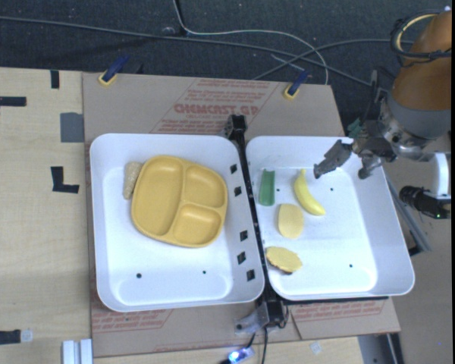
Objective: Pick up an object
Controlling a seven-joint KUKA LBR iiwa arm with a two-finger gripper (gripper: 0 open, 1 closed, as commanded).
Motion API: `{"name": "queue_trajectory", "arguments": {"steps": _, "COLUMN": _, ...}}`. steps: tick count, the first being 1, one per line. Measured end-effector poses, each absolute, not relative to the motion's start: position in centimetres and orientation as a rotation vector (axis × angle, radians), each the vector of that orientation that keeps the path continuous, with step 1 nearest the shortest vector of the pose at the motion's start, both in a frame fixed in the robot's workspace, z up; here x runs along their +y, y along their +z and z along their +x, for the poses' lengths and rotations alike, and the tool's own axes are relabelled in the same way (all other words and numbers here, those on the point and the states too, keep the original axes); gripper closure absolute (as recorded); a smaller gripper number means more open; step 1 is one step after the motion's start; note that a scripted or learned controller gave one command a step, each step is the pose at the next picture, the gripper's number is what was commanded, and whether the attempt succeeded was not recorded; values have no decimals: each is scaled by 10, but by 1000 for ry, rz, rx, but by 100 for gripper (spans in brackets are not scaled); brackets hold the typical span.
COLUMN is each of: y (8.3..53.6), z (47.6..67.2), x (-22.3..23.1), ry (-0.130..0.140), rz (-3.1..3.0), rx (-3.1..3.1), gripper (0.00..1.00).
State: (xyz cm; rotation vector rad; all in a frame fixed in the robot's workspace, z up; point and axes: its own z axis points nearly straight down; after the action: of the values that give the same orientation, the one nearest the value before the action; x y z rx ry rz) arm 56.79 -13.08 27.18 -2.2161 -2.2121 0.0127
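Observation:
The right bin (379, 271) holds a green stick-shaped piece (267, 187), a yellow banana (309, 194), a pale yellow rounded piece (290, 221) and a yellow-brown flat piece (283, 259). My gripper (349, 163) hangs over the bin's upper right part, to the right of the banana, open, with nothing between its two dark fingers (329, 160). The grey arm with its orange band (423, 70) comes in from the right.
The left bin (110, 264) holds a yellow divided plate (179, 201) with a tan piece (130, 180) tucked at its left edge. A black clip divider (245, 203) runs between the bins. Cables cross the dark floor behind the bench.

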Motion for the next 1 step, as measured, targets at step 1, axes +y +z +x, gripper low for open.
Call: {"name": "queue_trajectory", "arguments": {"steps": 1, "y": 278, "z": 570, "x": -130, "ry": 2, "rz": -2219, "rx": -2222, "gripper": 0}}
